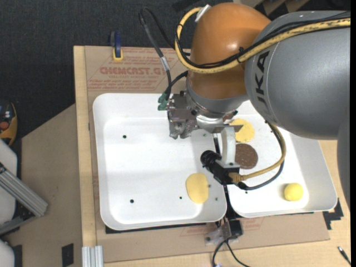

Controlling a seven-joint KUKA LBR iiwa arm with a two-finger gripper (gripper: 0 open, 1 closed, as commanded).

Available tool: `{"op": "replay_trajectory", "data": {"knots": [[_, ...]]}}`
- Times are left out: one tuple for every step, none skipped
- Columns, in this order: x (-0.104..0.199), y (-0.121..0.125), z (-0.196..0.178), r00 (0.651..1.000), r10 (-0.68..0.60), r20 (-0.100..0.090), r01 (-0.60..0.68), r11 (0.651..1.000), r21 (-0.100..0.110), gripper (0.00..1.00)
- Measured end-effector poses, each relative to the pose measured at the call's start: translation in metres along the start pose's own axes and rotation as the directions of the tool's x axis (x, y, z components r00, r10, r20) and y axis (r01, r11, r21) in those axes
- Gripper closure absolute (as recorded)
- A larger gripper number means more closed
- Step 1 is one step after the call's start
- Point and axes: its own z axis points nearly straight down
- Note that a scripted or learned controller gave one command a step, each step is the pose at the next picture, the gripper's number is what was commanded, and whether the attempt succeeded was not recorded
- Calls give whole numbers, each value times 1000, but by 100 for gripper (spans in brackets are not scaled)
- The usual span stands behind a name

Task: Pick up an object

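End effector [179, 121], its opening impossible to tell, hangs above a bare patch of the left bin [128, 166], the yellow disc [197, 187] near it, camera-side, seemingly the likeliest target.

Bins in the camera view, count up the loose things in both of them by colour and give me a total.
Yellow: 3, the yellow oval in the left bin, the yellow disc and yellow ball in the right bin.
Brown: 1, the brown disc in the right bin.
Total: 4.
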Motion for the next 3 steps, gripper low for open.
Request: {"op": "replay_trajectory", "data": {"knots": [[-5,14,-83,1000,-2,-2,2,1000,-6,100],[63,-35,-18,1000,-11,1,11,1000,16,100],[41,-38,-154,1000,-3,-6,3,1000,-10,100]]}}
